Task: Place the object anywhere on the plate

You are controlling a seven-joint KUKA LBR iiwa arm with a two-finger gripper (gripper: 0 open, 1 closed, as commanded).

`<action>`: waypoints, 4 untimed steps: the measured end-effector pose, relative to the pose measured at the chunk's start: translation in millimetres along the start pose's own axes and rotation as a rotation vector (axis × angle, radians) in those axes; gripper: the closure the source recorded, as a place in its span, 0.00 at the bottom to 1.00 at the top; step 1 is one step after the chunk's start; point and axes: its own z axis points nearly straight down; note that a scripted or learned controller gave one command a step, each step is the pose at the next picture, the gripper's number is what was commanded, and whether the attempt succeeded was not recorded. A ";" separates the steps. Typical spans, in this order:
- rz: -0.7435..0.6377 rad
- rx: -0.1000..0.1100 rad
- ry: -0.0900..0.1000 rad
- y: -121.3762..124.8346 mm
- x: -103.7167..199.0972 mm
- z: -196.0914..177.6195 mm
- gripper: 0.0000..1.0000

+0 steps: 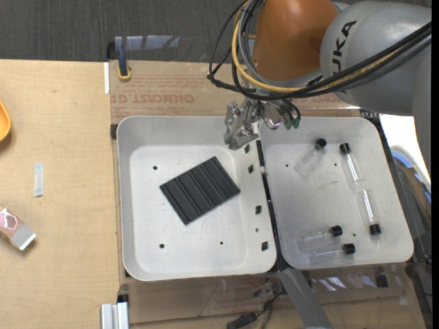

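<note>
Gripper (239,134), finger state unclear, hangs above the bins' divide, beyond the diagonally lying ribbed plate (200,189)

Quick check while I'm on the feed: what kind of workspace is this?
Probably a lab test bench: clear plastic capped vials lying in the right shallow white bin, a ridged dark grey rectangular plate in the left white bin, with brown cardboard underneath.
</note>
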 end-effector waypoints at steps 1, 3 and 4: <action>-0.112 0.000 0.000 10.0 3.2 0.3 1.00; -0.490 -0.002 0.001 25.5 24.4 1.0 1.00; -0.681 -0.001 -0.001 39.4 12.5 17.5 1.00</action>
